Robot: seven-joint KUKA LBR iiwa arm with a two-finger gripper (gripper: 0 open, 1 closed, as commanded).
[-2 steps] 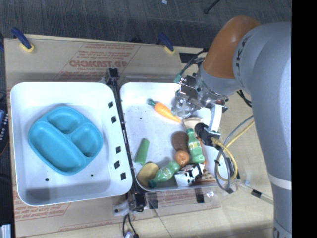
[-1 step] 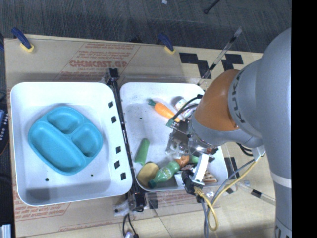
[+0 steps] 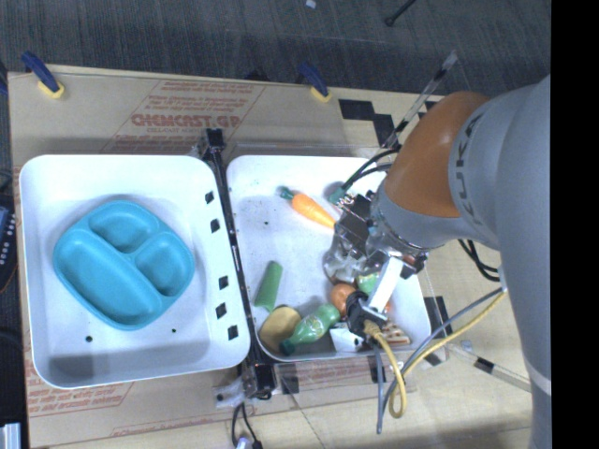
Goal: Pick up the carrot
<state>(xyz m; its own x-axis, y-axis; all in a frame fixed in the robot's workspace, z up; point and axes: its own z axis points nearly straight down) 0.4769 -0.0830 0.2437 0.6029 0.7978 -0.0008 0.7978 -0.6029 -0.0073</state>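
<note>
Fixed overhead camera, slanted down, both bins (image 3: 37, 251)

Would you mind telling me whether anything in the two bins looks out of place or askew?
Nothing looks spilled or damaged. The carrot lies loose near the right bin's far side, apart from the other toy foods crowded into its near corner under the pincer. The blue divided plate sits slightly skewed in the left bin.

Carrot (image 3: 313, 210) in right bin (image 3: 281, 181)
</note>
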